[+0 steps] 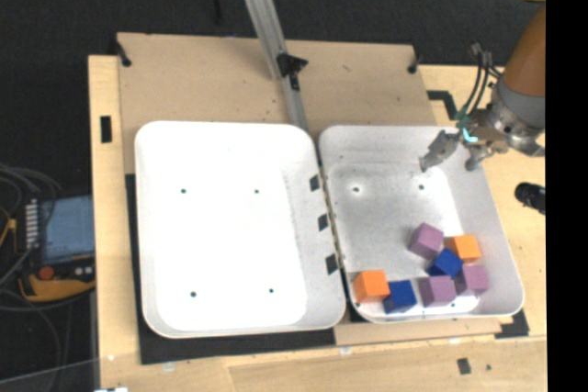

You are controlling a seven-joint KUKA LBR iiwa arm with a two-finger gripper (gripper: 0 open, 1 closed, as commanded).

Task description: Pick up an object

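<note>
Closest to me, along the right bin's (386,151) near edge, the blocks huddle: an orange block (372,285) touching a blue block (401,296), then purple ones (437,290), another blue, another orange, and a purple block (426,240) a little apart. Farther back, the gripper (455,151) hangs over the bin's far right corner, fingers spread apart with nothing between them. The left bin (230,151) lies alongside.
</note>
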